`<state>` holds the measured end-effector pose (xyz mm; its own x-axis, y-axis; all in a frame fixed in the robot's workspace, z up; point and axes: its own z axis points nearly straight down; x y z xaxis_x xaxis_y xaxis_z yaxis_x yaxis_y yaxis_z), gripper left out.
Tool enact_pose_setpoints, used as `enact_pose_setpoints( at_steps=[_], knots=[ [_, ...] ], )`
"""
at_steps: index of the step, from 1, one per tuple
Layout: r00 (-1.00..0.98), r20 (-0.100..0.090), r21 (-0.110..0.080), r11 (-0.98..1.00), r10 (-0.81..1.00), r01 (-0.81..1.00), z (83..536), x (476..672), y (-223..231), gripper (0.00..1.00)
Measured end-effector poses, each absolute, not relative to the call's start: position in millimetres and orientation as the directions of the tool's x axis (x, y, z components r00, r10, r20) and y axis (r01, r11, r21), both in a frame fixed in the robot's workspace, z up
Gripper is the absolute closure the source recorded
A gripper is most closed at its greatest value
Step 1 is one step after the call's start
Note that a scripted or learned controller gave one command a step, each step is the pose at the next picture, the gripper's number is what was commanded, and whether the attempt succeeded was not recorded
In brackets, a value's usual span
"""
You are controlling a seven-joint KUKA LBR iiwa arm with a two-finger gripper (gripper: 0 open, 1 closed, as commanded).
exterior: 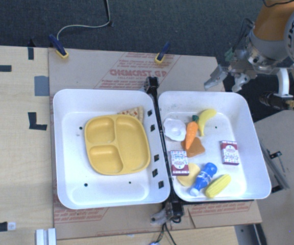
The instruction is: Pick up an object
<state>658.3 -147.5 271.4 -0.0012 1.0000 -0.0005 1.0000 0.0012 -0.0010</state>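
the pincer (226,81) is seen at the upper right, above the far rim of the right bin (249,108) and outside it, hanging from the grey arm with the orange band (274,27). its two fingers are spread apart, and nothing is seen between them.

the things to be picked are gathered in the right bin. a banana (206,119) is found near the far side, with a carrot (191,132) just beside it and a white round piece (175,129) to the carrot's left. an orange wedge (195,148) is touched by the carrot's tip. two small red-and-white cartons are seen: one (179,162) near the divider, one (230,152) well apart toward the right wall. a blue bottle (203,178) and a corn cob (217,185) are laid side by side near the front.

in the left bin (68,152) a yellow divided plate (117,144) is held, with a slice of toast-like food (135,112) partly tucked behind its far edge. the bins are carried on a cardboard-covered surface (86,70).
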Motion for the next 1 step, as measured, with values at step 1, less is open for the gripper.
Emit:
enact_pose_setpoints(
  at_steps=[1],
  knots=[
    [-0.001,0.001,-0.004,0.001,1.0,1.0,95.7,641.6,-152.2,0.0]
  ],
)
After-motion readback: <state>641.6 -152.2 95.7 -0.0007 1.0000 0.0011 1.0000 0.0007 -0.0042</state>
